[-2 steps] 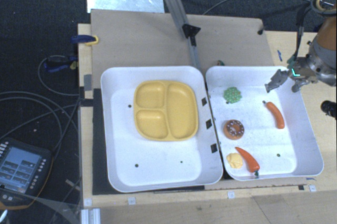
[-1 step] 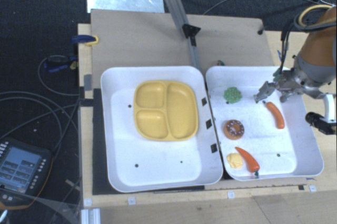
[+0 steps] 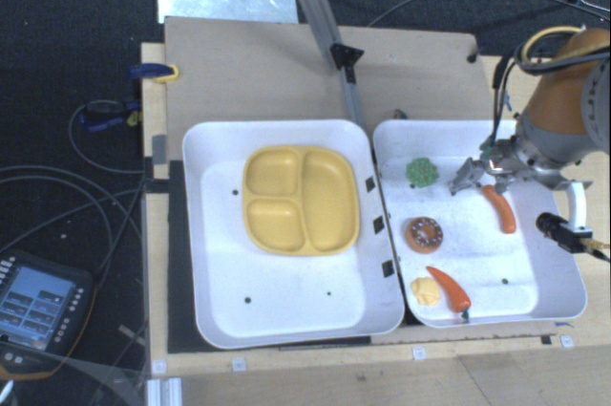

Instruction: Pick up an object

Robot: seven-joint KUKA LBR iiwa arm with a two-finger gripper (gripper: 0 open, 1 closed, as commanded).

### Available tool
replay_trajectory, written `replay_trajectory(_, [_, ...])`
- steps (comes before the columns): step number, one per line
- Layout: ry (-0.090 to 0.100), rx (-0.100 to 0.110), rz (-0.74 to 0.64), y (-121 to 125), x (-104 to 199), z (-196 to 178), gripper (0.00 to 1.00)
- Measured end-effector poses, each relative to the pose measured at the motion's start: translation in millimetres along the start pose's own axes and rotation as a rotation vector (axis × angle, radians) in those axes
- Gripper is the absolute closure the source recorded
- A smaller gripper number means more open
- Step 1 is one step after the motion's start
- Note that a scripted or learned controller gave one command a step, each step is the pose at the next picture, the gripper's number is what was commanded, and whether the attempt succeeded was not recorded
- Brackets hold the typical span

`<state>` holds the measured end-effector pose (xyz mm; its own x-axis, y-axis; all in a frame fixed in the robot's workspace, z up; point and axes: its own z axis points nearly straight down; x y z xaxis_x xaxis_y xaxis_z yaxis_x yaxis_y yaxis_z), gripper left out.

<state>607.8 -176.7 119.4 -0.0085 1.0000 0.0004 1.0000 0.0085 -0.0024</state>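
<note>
In the right bin lie a green broccoli piece, a chocolate donut, an orange-red sausage, a red chili pepper and a pale yellow lump. My gripper hangs over the upper middle of this bin, between the broccoli and the sausage. Its fingers are spread open, one finger pointing left toward the broccoli. The sausage's upper end lies just under the gripper, and nothing is clamped between the fingers.
The left bin holds a yellow divided plate. A slanted metal pole crosses the bench's back toward the gap between the bins. The arm's orange band and cables sit over the right bin's right side.
</note>
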Motion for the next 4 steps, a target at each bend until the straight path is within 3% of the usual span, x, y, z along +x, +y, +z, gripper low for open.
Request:
replay_trajectory(1, [-0.001,-0.001,0.002,0.3,0.2,30.0,0.0])
replay_trajectory(2, [-0.002,-0.007,0.002,2.0,-0.1,16.9,1.0])
replay_trajectory(4, [-0.003,-0.009,0.005,0.9,-14.3,-85.8,1.0])
